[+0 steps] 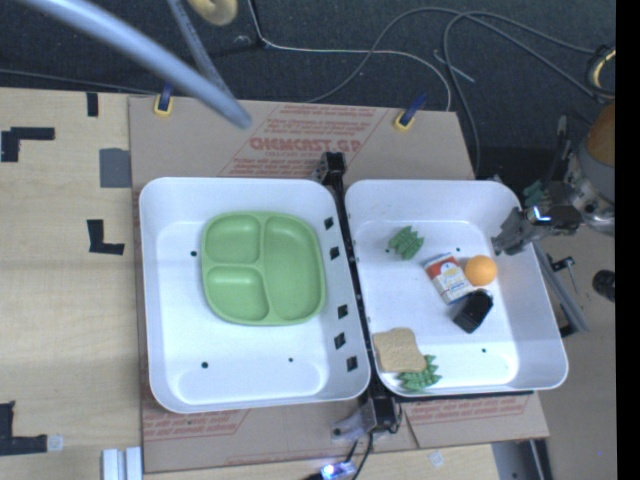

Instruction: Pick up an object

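Gripper (510, 236) is hovering over the right bin's (520, 368) far right rim, jaws too blurred to tell, while the orange ball (481, 270) is lying just below it, touching the red-labelled can (447, 277).

Green plate (264, 268) sits in the white bin (170, 308) farther from the jaws

The three-compartment plate lies flat, well apart from the jaws; printed cardboard (300, 140) lies under the bin on the wooden table (60, 298).
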Motion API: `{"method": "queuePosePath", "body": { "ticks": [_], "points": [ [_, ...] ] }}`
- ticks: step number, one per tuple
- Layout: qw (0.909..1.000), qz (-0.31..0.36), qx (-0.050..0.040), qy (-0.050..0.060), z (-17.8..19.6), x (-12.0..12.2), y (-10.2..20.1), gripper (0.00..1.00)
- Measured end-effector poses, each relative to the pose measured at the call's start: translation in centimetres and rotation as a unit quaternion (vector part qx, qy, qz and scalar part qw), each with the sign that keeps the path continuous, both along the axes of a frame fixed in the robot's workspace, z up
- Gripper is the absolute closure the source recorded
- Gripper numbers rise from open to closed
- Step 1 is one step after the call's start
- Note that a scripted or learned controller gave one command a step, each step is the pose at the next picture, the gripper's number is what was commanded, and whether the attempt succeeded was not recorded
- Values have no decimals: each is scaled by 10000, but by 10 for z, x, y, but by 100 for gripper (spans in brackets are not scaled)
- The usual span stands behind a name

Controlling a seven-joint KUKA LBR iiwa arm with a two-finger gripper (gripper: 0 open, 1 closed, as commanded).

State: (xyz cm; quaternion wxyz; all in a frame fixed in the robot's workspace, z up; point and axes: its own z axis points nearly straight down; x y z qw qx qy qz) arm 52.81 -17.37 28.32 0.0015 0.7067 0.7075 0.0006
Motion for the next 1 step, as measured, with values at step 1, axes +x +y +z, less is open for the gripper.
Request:
{"method": "queuePosePath", "body": {
  "ticks": [1],
  "points": [
    [10000, 11, 5, 24, -19, 15, 47, 100]
  ]
}}
